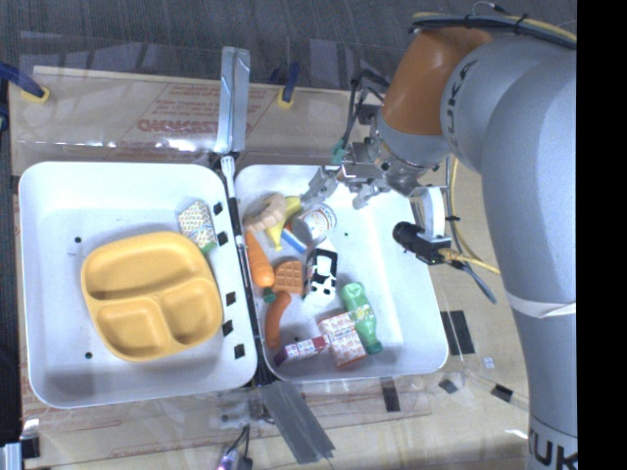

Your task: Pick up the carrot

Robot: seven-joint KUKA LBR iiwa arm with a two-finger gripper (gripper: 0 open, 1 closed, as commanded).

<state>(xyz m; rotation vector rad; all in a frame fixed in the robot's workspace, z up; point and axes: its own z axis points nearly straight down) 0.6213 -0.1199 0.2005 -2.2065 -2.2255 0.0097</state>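
Carrot (259, 259) slim and orange along right bin's (416, 355) left wall among toy food, yellow tray (149, 293) in left bin (49, 360), tool (341, 186) grip, can't tell

Carrot (259, 259): orange, slender, tapered, lying flat in the right bin (416, 306), close along its left wall. Long axis runs roughly parallel to that wall, about midway between the bin's far and near edges.

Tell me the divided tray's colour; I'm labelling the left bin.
The tray is yellow, plain with no pattern, seen clearly in the camera view.
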